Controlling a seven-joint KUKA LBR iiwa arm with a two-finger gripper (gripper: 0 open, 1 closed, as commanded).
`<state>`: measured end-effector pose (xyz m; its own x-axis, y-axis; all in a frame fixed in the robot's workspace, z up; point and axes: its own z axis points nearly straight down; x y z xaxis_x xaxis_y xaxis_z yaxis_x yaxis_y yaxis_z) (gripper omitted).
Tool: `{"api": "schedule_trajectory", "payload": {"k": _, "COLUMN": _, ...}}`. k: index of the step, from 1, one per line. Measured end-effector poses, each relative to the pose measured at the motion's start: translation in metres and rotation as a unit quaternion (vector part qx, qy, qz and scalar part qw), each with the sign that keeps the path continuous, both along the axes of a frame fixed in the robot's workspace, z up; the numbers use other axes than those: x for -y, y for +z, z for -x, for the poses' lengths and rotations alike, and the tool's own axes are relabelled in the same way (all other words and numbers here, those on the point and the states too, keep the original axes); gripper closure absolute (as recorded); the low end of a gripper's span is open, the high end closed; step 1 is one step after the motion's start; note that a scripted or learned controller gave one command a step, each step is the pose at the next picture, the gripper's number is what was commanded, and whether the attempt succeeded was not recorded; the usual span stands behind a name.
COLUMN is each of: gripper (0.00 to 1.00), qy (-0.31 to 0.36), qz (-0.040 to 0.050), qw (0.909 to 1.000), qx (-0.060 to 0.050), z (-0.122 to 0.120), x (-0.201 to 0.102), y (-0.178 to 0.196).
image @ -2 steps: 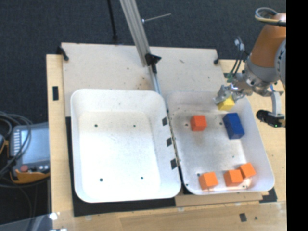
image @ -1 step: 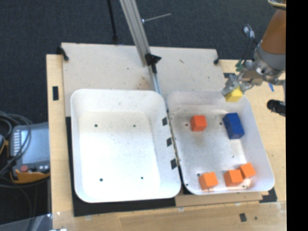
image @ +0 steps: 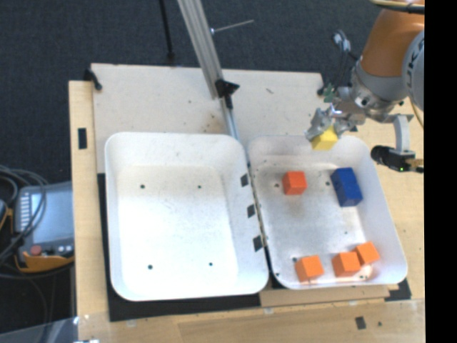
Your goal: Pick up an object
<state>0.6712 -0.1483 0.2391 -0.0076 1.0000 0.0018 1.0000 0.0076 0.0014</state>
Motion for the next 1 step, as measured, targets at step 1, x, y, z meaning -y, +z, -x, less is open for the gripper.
{"api": "schedule_trajectory", "payload": {"k": 1, "gripper": 1.00, "qy": 0.000, "qz": -0.0001, "qw": 1.0000, "qx": 0.000, "z": -0.0026, "x": -0.0520, "y": 0.0106}}
